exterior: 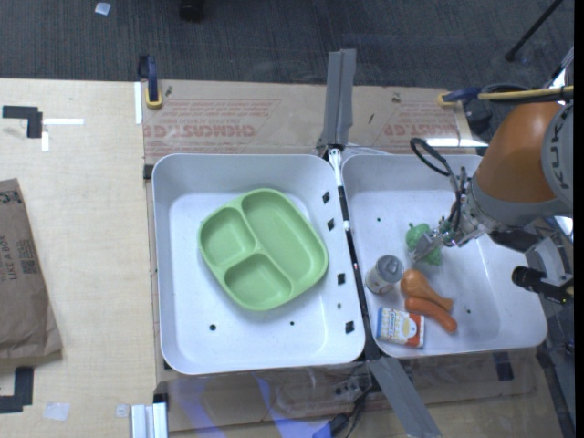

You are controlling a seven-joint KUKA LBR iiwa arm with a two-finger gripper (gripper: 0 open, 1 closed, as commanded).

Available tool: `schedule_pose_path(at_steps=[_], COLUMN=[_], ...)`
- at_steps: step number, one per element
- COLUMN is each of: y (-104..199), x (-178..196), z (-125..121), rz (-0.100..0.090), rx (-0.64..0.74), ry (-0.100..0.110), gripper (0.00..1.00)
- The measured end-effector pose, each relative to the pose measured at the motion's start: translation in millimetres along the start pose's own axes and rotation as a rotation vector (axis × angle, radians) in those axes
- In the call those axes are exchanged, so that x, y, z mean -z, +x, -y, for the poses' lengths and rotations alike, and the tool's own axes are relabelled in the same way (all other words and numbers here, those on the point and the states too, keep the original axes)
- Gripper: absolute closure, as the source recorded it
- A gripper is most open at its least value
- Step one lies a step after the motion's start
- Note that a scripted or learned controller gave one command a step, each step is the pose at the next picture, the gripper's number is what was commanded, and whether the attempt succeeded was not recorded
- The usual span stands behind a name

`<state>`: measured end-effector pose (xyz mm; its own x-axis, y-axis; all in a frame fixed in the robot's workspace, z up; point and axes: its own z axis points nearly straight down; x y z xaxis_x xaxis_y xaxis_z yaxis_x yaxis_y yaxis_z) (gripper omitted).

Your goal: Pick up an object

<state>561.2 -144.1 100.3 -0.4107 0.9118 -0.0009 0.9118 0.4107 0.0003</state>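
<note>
While the gripper [442, 239] hangs low in the right bin [511, 313], the green toy [421, 240] sits right at its tip. I cannot tell if it grabs the toy. Nothing is lifted yet, so picking up is left.

Camera position: fixed above the table [82, 153], at some height
Facing: down at a slant onto left bin [173, 272] and right bin [511, 327]
Framing: both bins whole, floor along top edge
</note>
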Motion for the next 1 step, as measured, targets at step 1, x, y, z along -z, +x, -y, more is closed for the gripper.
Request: schedule_pose_path(at_steps=[1], y=[43.4], x=[91.2], z=[-62.6], rz=[0.000], rx=[0.024], ry=[0.000], gripper=[1.00])
